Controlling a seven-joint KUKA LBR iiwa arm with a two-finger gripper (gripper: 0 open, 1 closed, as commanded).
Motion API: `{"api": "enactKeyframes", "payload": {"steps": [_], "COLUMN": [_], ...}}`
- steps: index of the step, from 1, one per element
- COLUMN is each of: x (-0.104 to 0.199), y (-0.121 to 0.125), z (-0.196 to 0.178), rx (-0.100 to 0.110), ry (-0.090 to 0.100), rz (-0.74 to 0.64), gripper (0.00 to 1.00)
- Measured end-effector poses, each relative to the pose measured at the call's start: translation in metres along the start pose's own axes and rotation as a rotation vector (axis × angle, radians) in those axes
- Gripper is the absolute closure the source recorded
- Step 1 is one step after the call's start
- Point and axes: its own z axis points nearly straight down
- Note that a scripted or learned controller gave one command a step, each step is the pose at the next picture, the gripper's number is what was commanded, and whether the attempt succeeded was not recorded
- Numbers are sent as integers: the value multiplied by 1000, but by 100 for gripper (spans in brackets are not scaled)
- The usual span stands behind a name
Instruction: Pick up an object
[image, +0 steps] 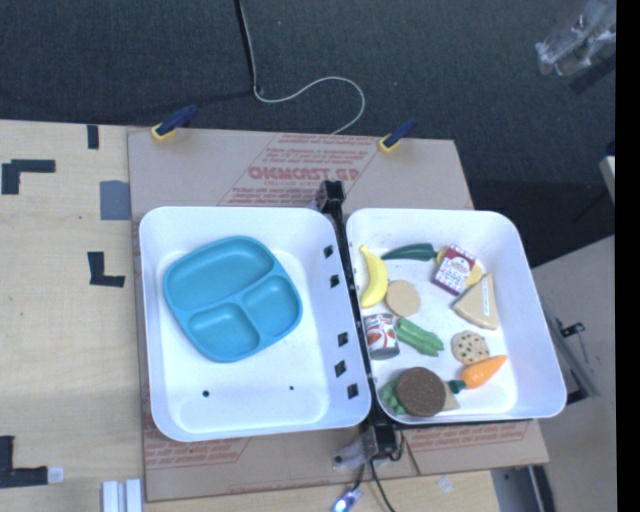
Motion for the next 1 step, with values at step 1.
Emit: {"api": "enactKeyframes", "payload": {"steps": [1], "x": [0], "y": [0], "z": [-10], "rx": [-2], "ry": [-1], "rz": [-1], "gripper": [100]}}
